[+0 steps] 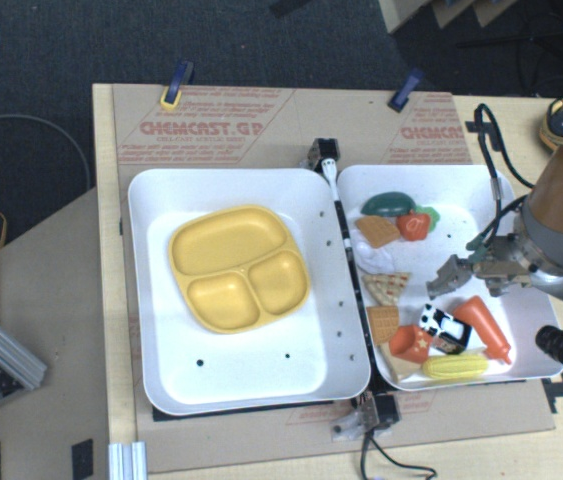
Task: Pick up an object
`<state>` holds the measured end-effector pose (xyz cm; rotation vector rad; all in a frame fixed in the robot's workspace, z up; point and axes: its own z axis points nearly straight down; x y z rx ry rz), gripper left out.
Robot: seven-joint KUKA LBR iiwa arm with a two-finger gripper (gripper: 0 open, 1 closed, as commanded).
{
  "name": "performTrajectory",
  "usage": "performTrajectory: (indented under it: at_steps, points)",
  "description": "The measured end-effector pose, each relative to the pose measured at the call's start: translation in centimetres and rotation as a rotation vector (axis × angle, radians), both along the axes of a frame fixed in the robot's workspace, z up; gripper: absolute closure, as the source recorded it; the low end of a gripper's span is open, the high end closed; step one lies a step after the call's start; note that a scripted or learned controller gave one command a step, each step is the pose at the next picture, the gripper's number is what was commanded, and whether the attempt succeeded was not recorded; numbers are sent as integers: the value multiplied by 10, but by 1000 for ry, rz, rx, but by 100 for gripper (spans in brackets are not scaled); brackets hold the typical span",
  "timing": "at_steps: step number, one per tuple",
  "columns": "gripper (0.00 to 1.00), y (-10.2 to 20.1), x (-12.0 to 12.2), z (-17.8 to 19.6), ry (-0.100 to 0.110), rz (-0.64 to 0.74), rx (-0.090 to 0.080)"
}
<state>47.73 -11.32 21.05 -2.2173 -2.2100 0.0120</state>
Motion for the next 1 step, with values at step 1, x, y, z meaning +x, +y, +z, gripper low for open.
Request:
performTrajectory:
  at_steps: [1]
  points:
    - [0, 0, 3, 6, -13, 3, -2]
